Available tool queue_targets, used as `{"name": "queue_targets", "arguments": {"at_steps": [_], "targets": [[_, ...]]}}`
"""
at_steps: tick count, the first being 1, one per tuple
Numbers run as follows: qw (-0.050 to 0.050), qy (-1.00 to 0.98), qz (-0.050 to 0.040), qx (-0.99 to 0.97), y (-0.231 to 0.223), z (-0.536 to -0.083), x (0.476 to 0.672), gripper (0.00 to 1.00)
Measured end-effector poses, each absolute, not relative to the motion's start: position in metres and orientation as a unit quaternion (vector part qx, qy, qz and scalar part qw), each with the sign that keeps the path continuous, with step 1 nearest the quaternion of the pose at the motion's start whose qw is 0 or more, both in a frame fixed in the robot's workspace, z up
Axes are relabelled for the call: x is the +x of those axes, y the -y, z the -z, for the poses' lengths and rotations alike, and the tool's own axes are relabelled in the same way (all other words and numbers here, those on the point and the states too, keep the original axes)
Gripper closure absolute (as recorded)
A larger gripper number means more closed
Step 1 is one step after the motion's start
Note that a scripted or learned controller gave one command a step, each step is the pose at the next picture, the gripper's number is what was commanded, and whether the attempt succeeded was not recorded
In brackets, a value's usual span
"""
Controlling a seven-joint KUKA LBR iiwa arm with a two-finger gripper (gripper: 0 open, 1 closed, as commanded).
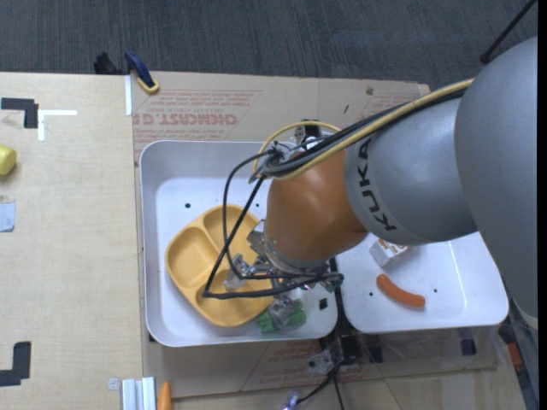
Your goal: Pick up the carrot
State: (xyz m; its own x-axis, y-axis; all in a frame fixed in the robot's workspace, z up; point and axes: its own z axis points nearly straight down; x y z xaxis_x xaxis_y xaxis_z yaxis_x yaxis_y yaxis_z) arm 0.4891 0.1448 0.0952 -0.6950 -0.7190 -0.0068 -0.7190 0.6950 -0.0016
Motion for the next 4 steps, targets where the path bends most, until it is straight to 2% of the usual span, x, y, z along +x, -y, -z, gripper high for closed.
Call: {"name": "queue_targets", "arguments": {"at_steps": [1,2,3,4], "targets": [[0.002,-0.921,0.0007,-0.390,-0.144,-0.104,0.490,1.00],[0.000,-0.961,-0.0008,-0.277,-0.137,-0.144,0.508,1.00],[0.000,-0.982,-0.0003,-0.191,-0.138,-0.174,0.486,1.00],[0.001,-0.982,-0.0003,-0.191,-0.138,-0.175,0.487,0.00]]}}
